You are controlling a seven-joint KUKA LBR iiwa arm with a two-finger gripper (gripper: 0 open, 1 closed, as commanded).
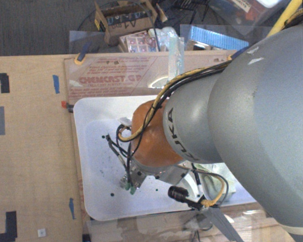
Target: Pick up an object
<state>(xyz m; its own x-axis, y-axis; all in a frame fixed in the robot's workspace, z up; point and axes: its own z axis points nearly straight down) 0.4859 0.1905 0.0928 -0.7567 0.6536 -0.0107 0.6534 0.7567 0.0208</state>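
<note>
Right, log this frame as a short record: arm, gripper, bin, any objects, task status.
arm: grey body with orange band, reaching in from the right over the bin
gripper: low over the bin floor; finger state cannot be told
bin: white, a few small dark specks on its floor
objects: none clearly identifiable; the arm hides much of the bin
task status: no object seen between the fingers

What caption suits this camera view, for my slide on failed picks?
KUKA arm reaching down into a white bin.
</note>
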